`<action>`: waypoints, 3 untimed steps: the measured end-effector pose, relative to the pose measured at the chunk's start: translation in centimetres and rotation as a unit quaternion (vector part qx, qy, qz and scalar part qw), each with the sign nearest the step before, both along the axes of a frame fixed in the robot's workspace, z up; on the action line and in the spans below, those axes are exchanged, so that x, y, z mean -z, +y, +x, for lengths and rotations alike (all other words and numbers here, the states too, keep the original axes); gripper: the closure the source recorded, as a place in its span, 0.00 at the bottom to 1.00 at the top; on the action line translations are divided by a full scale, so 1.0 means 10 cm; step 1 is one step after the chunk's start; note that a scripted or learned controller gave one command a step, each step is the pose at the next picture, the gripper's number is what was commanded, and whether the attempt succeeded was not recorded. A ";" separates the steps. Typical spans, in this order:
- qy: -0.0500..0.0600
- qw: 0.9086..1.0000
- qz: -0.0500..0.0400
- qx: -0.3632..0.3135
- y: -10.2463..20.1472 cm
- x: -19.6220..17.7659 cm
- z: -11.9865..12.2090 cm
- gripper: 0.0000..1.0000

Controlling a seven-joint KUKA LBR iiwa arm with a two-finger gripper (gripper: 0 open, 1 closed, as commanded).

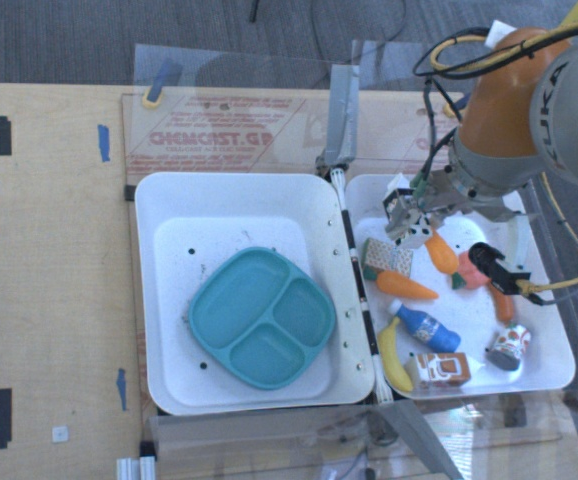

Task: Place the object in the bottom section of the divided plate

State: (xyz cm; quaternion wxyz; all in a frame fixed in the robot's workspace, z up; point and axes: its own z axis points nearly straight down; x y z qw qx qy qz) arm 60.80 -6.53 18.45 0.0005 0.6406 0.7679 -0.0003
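A teal divided plate (261, 318) with three compartments lies in the left bin (169, 218). My gripper (405, 224) hangs low over the upper left part of the right bin (554, 363), just above a speckled square piece (387, 258) and beside a small orange toy (441, 253). An orange carrot (406, 285) lies just below them. Nothing rests on the plate.
The right bin also holds a blue bottle (427, 326), a yellow banana (394, 358), a brown carton (441, 369), a small can (509, 346) and a red piece (471, 274). A raised divider (354, 288) separates the two bins.
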 end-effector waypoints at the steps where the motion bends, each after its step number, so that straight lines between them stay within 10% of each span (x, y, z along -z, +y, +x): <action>1: -0.002 0.999 0.000 -0.049 0.54 -0.11 0.03 1.00; 2: 0.002 0.986 0.001 -0.165 1.54 0.00 -0.24 1.00; 3: 0.001 0.986 0.001 -0.164 1.53 0.00 -0.24 0.00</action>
